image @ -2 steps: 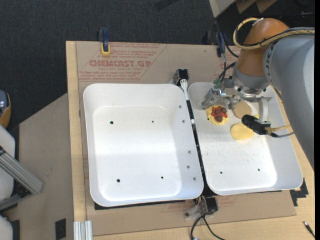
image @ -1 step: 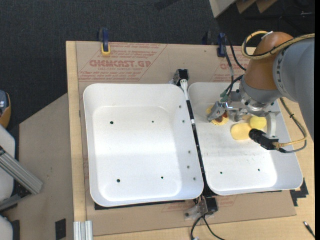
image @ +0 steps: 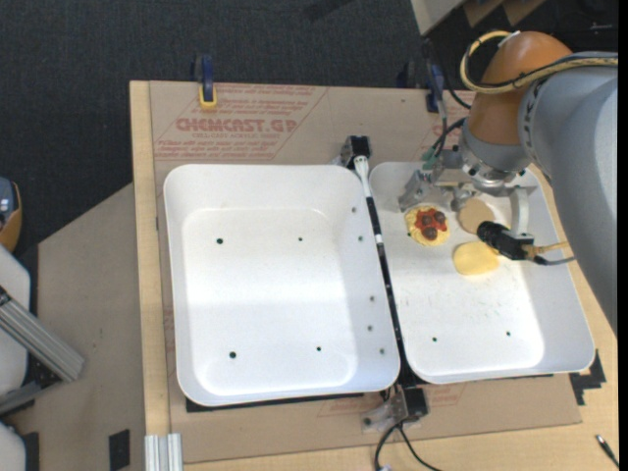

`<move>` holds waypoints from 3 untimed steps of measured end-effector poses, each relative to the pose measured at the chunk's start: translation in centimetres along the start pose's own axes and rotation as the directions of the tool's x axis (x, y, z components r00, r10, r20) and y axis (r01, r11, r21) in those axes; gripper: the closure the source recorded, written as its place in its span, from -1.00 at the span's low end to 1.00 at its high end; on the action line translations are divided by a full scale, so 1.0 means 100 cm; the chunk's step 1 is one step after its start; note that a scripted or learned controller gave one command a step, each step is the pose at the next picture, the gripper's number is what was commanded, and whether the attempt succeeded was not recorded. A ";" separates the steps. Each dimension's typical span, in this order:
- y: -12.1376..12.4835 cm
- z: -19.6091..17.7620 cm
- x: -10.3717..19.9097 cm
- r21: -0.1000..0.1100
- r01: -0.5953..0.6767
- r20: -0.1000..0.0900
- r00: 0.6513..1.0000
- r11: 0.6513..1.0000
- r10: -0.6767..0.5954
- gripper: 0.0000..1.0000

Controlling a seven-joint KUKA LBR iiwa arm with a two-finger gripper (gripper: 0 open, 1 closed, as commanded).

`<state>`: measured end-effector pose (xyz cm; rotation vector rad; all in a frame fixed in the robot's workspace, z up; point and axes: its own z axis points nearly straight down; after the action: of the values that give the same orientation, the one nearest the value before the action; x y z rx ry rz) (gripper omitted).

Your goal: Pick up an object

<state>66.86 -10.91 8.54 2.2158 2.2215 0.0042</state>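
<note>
I count three small things in the right bin (image: 471,334), all gathered in its far half. Closest to the bin's left wall lies a small round pale-yellow disc (image: 429,226) with a red and dark topping, flat on the floor. To its right and a little nearer the front edge sits a smooth pale-yellow lump (image: 474,260), rounded and plain, apart from the disc. Just behind the lump I make out a tan round piece (image: 476,213), partly covered, so I cannot tell its full shape.
</note>
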 end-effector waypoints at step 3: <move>-0.023 0.000 0.017 0.008 -0.001 -0.002 1.000 1.000 0.001 -1.00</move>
<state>64.58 -9.20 8.49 2.2222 2.2249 -0.0020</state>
